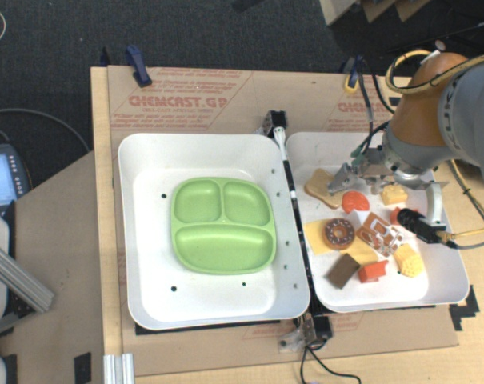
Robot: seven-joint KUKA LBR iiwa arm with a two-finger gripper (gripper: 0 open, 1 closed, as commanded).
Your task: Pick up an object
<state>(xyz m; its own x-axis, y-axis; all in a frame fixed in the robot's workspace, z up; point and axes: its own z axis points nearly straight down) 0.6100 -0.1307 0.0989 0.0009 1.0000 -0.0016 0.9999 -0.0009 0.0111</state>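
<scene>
A robotics lab: a grey-and-orange industrial arm [434, 110] over a clamped brown cardboard-covered bench [218, 102], loose black cables [322, 362], dark carpet [146, 14].

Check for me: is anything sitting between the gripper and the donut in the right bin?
Yes. The gripper hovers over the bin's upper part, and a red-orange round piece lies between it and the chocolate donut. The toast-like slice lies just left of that line.

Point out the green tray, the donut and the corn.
Green tray [223, 248]: camera view, its large bottom compartment.
Donut [338, 233]: camera view, its chocolate ring.
Corn [410, 263]: camera view, middle of the cob.
</scene>
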